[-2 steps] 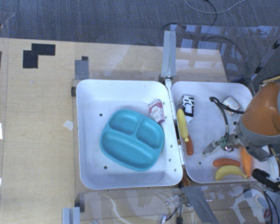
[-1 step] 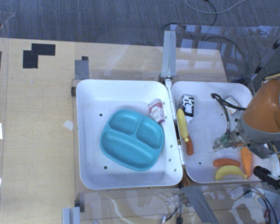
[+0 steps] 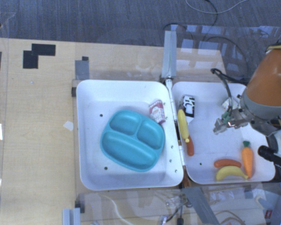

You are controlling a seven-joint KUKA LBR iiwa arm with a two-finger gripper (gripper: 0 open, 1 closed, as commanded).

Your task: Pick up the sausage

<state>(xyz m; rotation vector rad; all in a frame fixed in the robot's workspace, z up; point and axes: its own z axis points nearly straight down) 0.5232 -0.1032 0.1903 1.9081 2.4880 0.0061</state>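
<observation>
While the gripper (image 3: 223, 124) hangs over the right bin (image 3: 203, 165), I can't tell its state; sausage (image 3: 227, 163) lies near the bin's front edge beside the banana (image 3: 231, 173).

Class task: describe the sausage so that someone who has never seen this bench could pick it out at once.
Find the right-hand white bin, the one the arm reaches over, and look along its near edge. The sausage lies there flat, a short reddish-brown link just behind the yellow banana and left of the carrot. It is darker and straighter than the banana, and has no green top like the carrot.
</observation>
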